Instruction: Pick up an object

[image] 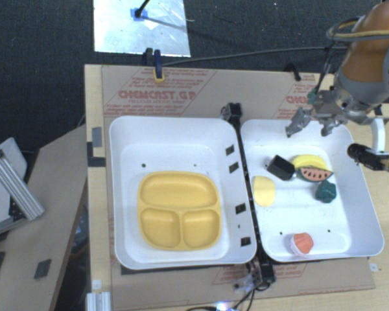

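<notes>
Tool hangs open above black block, empty

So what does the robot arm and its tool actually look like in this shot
The arm is rounded and bulky, grey with a broad orange band across its upper part. A thin pale cable loops off it near the top. Below hangs the tool, a small grey metal assembly with two short, slim fingers that look dull silver. No markings can be read on either.
</notes>
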You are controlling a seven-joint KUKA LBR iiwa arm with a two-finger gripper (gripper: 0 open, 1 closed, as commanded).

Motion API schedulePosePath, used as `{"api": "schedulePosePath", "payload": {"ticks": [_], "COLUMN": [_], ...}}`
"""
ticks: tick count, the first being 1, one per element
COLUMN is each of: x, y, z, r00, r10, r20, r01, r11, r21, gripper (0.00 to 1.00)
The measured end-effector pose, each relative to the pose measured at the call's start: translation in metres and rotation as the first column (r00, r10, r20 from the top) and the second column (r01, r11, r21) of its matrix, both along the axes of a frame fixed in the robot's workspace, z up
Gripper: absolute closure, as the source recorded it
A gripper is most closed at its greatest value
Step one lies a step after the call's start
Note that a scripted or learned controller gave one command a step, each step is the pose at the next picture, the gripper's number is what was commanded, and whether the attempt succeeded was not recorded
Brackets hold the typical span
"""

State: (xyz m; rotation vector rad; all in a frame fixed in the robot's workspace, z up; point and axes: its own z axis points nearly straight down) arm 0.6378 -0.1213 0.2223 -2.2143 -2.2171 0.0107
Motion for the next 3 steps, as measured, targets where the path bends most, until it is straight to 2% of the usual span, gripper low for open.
{"api": "schedulePosePath", "payload": {"ticks": [1,2,3], "x": [0.002,0.004,0.008], "y": [0.000,-0.005,0.003], "z": [0.008,-0.035,-0.093], "r00": [1.000,1.000,1.000], "r10": [0.002,0.000,0.004], "r20": [0.012,0.011,0.008], "r01": [-0.002,0.000,-0.004], "r11": [1.000,1.000,1.000], "r21": [-0.001,-0.002,-0.001], "gripper": [0.00,0.00,0.00]}}
